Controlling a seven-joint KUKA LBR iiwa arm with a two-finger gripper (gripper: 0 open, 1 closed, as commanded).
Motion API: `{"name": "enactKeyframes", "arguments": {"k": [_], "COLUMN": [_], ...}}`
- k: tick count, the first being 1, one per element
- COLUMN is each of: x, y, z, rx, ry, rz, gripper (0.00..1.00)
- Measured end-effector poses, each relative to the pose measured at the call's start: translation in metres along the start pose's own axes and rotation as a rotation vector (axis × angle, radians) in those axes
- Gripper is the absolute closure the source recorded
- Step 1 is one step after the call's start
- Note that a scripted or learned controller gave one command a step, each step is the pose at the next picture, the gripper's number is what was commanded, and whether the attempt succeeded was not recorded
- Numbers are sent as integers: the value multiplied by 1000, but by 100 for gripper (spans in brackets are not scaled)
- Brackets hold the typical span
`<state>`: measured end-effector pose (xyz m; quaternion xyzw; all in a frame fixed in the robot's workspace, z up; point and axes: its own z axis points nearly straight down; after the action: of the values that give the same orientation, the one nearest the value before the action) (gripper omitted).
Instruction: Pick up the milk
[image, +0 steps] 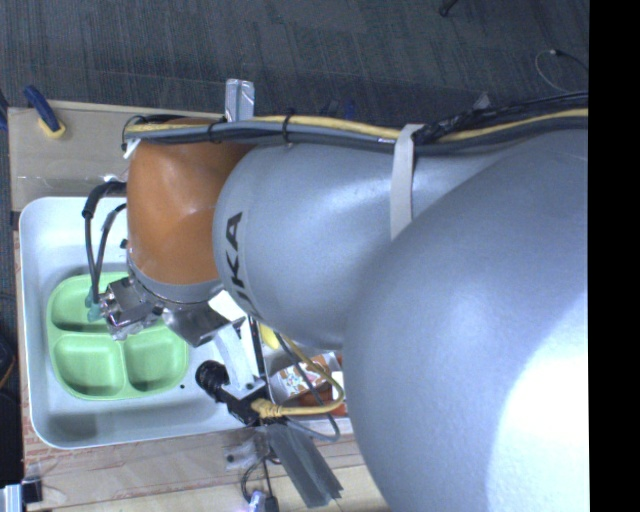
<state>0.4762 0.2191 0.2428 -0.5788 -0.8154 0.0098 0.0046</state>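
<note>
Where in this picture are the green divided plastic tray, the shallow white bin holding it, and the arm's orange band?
green divided plastic tray (95, 365): camera view, lower-left compartment floor.
shallow white bin (40, 225): camera view, upper-left inner wall.
orange band (175, 215): camera view, middle of its curved surface.

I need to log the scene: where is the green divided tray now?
In the camera view the green divided tray lies inside the left white bin, toward its left side, partly under the arm's wrist.
</note>
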Motion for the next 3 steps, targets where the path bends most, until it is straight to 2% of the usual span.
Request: {"name": "enactKeyframes", "arguments": {"k": [3], "x": [2], "y": [0], "z": [-22], "rx": [18], "ry": [-3], "rz": [-25], "gripper": [100]}}
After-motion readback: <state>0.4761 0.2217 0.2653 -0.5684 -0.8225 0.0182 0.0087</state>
